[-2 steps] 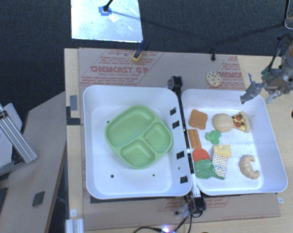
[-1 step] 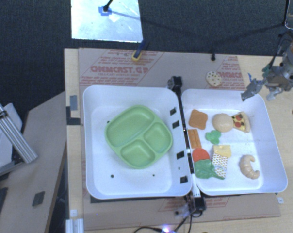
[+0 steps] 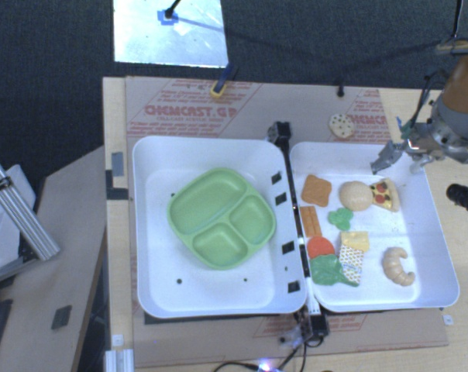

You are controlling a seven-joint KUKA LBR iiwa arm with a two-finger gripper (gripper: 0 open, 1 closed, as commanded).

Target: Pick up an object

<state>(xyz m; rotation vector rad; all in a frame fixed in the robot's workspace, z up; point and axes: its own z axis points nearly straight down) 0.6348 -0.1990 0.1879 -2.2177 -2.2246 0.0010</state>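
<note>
While the tool (image 3: 390, 158) hangs, grip unreadable, a glossy curved croissant (image 3: 397, 266) lies apart.

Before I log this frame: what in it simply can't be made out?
- Gripper: small and blurred above the right bin's far edge; finger state unreadable.
- Arm: cut off by the right edge.
- Green toy: partly under the patterned piece; identity unclear.
- Round item outside the bins: too small to identify.
</note>
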